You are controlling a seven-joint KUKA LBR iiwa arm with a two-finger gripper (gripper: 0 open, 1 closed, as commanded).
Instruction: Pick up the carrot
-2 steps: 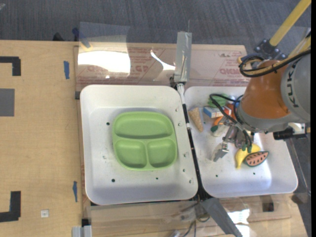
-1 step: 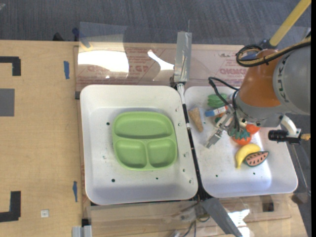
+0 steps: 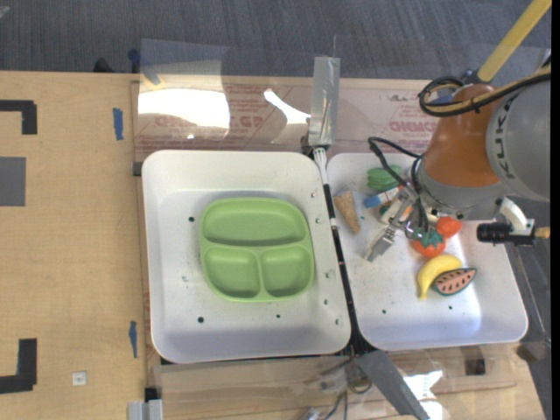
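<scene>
Orange carrot [image 3: 440,233] with a green tuft, lying in the right bin [image 3: 455,322], about midway between far and near edges and closer to the right edge than to the left. Just right of the gripper [image 3: 381,247], partly tucked under the arm's wrist, apart from the metal tip. Not between the gripper's parts, as far as can be seen.

Gripper low over the bin floor, slanting toward the near-left, its tip over bare white plastic near the middle of the bin. Nothing seen held. How far open: cannot tell from this angle.

Yellow banana [image 3: 432,275] and a watermelon slice [image 3: 456,281] just nearward of the carrot, touching each other, toward the near-right corner. Tan cone [image 3: 347,209] beside the left edge, well apart from the carrot. Green piece [image 3: 381,179] near the far edge, a small blue bit [image 3: 375,202] just below it.

Green plate [image 3: 257,248] with three compartments in the middle of the left bin [image 3: 166,322].
</scene>
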